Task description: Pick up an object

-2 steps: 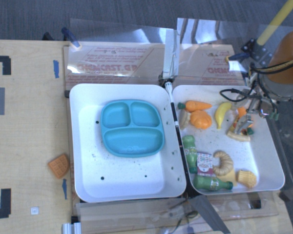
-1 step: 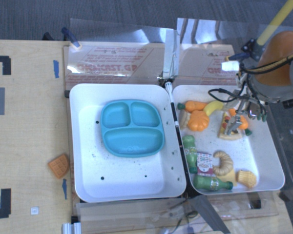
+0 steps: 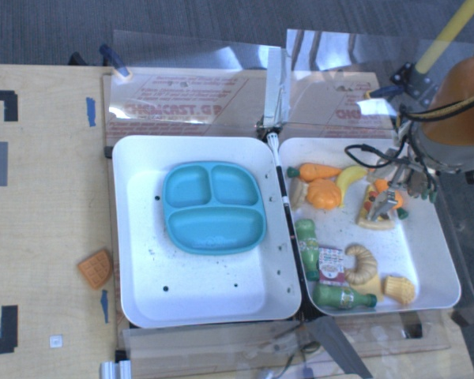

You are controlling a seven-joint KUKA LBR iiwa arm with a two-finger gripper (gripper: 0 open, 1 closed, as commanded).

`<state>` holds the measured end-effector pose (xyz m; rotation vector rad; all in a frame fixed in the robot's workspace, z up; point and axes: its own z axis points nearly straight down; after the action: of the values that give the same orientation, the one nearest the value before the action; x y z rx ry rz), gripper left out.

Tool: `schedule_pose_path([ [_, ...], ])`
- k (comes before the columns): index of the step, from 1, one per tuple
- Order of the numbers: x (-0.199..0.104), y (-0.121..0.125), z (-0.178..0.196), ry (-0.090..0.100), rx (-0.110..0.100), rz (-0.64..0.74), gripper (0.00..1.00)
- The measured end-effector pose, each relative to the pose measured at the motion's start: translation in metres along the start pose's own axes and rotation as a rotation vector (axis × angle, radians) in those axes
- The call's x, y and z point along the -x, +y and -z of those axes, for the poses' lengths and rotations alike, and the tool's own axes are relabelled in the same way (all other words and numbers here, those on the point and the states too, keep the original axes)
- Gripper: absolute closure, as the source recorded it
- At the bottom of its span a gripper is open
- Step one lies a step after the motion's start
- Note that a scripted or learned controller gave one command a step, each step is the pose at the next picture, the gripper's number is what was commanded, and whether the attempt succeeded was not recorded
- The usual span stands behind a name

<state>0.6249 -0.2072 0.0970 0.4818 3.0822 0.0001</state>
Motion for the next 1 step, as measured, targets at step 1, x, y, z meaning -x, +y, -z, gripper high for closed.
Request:
schedule_pose_path([
  [1,0.0147,-0.0083,-0.0018,0.010,0.003,0.014,0.00],
])
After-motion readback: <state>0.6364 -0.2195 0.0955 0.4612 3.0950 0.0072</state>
